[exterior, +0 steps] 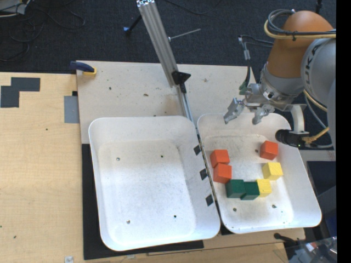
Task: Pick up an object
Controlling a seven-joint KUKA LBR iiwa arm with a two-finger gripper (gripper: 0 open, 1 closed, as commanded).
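Claw (246, 114) spread above block-filled right bin (307, 201)

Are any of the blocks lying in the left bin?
No, all the blocks lie in the right bin; the left bin holds none.

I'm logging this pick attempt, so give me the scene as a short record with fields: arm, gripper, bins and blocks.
arm: reaches in from the right, over the far edge of the right bin
gripper: open, holding nothing, above the bin's far rim
left bin: white, shallow
right bin contents: seven blocks
orange blocks: two touching near the left wall, one apart toward the right
green blocks: two side by side
yellow blocks: one beside the green pair, one just beyond it
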